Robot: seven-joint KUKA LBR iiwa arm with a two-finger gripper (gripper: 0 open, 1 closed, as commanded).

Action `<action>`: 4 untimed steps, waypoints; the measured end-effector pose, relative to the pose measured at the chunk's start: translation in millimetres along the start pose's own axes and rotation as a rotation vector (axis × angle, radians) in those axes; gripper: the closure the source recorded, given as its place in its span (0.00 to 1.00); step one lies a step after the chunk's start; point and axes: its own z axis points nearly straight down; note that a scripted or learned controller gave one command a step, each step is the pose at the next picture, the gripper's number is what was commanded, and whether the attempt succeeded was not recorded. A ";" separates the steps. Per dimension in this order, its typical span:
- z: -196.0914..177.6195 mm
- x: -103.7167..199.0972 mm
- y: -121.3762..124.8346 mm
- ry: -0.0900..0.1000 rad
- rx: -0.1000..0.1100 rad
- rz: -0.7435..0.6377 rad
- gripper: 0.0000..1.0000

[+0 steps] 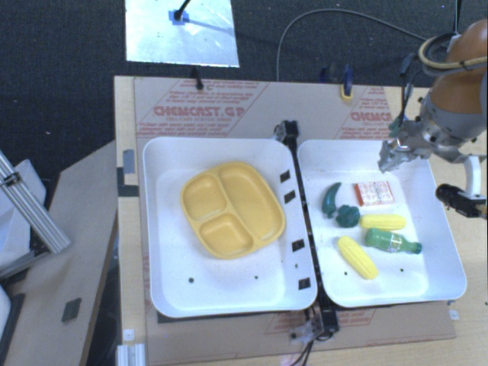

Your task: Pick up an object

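In the right bin (427, 284) lie a red-and-white box (374, 194), a dark green pepper (331, 198), a green broccoli piece (348, 216), two yellow corn cobs (383, 222) (357, 257) and a green bottle (392, 242). My gripper (391, 158) hangs over the bin's far edge, just above and behind the box, apart from it. Nothing shows between its fingers.
The left bin (175, 280) holds a yellow sectioned plate (232, 208). A black divider with clips (299, 212) runs between the bins. A cable loops behind the bench, and a metal sheet (181, 21) lies at the far left.
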 end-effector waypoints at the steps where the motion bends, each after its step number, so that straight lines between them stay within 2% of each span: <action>1: -30.5 -0.1 1.5 0.000 0.001 0.000 1.00; 2: -23.3 44.6 -16.4 0.003 0.007 -0.003 1.00; 4: -33.0 157.5 -37.9 0.004 0.006 -0.006 1.00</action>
